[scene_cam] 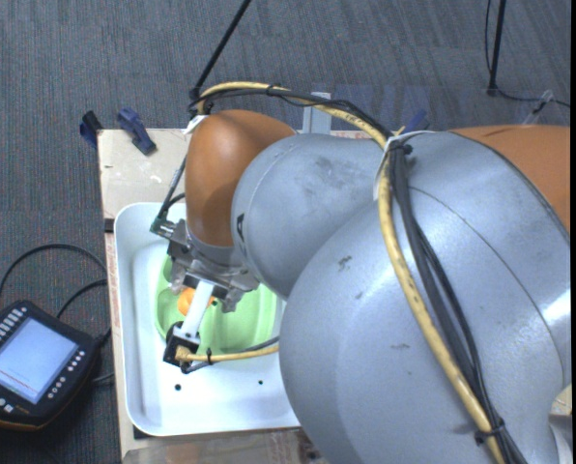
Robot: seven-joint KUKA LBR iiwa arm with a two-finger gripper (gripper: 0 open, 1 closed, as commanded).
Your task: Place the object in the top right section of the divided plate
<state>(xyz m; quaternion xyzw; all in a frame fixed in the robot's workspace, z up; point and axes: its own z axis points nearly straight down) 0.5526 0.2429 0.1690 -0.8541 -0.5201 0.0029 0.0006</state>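
Shows the claw (203,286) low over a green divided plate (244,327); cannot tell how far open. Shows a small orange object (185,303) just beside the claw, over the plate's left part. Places the plate inside a white bin (133,356) near the tabletop's (138,177) left edge.

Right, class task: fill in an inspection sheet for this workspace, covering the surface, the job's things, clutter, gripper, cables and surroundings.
Surface: pale wooden bench bearing a shallow white bin; the grey arm covers the rest.
Job's things: light green divided plate in the white bin; small orange object over it, beside the gripper; which section, cannot tell.
Clutter: blue clamp at the bench's far corner.
Gripper: gripper low over the plate; grasp cannot be judged.
Cables: yellow cable along the arm; thin black cable looping towards the pendant.
Surroundings: grey carpet; handheld teach pendant with screen on the floor.
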